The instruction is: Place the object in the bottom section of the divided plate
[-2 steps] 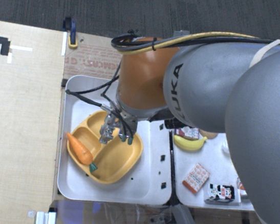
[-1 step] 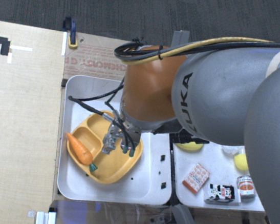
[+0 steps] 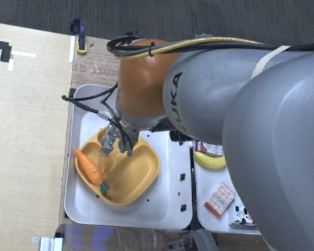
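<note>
The claw (image 3: 116,144) hangs with its fingers apart over the yellow divided plastic plate (image 3: 138,177) in the left white bin (image 3: 75,209). The orange toy carrot (image 3: 89,167) lies in the plate's left section.

Carrot (image 3: 89,167) blocks plate (image 3: 138,177) left section; right free.

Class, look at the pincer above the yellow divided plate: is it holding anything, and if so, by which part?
Nothing is held. The pincer hangs over the divided plate with nothing between its fingers; the carrot lies apart from it in the plate's left section.
</note>
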### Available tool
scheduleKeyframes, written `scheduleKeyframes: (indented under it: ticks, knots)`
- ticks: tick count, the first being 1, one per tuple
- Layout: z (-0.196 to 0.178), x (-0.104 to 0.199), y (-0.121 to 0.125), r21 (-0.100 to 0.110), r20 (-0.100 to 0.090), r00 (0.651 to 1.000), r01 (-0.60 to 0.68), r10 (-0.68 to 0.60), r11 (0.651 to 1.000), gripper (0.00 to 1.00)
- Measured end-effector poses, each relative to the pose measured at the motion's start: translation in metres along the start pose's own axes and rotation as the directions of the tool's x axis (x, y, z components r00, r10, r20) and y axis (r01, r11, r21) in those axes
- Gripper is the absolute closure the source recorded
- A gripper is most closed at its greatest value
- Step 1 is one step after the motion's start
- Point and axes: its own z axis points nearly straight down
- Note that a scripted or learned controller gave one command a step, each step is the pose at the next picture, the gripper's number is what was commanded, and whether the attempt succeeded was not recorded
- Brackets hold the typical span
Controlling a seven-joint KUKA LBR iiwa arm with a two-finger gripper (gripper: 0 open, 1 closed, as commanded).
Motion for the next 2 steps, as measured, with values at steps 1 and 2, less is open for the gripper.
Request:
scheduleKeyframes:
  ticks: [1,2]
  knots:
    - [0.0482,0.0272,-0.0045,-0.001,0.000,0.991,0.135,-0.135,0.991,1.00]
    - [0.0431,0.0267,0.0014,-0.011,0.009,0.990,0.140,-0.140,0.990,0.00]
